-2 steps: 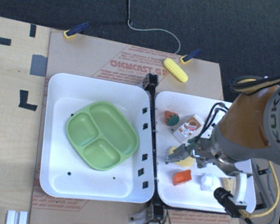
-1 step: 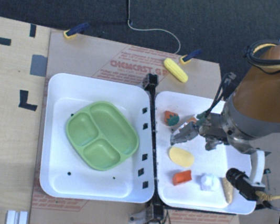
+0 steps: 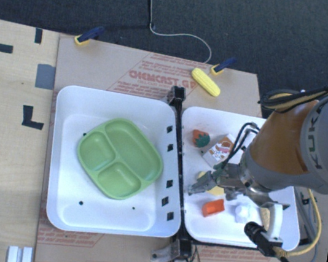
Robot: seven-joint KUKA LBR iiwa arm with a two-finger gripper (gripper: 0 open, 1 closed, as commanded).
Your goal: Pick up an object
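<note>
I see the gripper (image 3: pixel 199 186) low in the right bin (image 3: pixel 221 233), its fingers spread with nothing between them. An orange block (image 3: pixel 213 208) lies just beside it. A green divided plate (image 3: pixel 120 158) sits in the left bin (image 3: pixel 64 204).

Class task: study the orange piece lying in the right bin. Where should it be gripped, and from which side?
Probably across the narrow middle of the orange piece, coming from above: it lies flat and elongated on the right bin floor, with bare floor along both long sides.
</note>
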